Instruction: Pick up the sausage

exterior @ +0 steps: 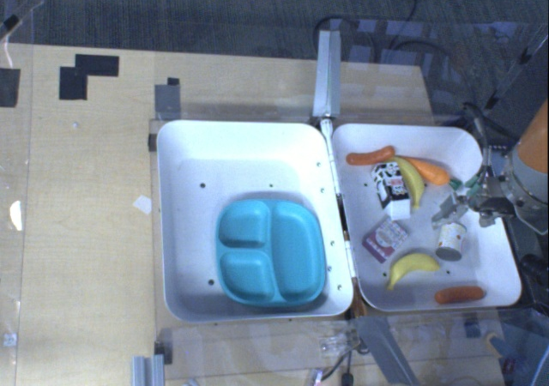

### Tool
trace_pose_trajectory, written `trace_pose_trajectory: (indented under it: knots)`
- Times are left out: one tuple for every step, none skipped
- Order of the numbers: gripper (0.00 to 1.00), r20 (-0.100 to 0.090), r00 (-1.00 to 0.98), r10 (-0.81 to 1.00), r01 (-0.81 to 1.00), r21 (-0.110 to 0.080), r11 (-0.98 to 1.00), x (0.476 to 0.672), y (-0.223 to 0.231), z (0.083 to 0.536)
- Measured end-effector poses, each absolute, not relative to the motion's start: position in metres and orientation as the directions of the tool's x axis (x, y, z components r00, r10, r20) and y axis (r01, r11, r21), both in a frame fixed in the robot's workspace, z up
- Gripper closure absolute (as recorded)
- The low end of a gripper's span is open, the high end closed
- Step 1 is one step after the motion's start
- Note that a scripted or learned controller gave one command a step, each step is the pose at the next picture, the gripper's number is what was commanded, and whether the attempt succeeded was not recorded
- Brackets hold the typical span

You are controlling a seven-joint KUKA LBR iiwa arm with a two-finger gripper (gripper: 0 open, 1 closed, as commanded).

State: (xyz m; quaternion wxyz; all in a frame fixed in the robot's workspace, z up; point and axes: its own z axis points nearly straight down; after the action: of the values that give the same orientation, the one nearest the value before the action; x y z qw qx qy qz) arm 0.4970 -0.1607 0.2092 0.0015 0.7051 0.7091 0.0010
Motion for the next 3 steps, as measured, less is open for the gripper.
trace_pose_trajectory:
  knots:
    - [0.0, -0.001, -0.015, 1.0, 1.0, 0.004, 0.015, 0.598, -0.185, 0.191]
    - [0.0, -0.007, -0.028, 1.0, 0.999, 0.03, 0.029, 0.643, -0.139, 0.12]
    - [0.0, -0.009, -0.064, 0.998, 0.996, 0.059, 0.064, 0.605, -0.159, 0.111]
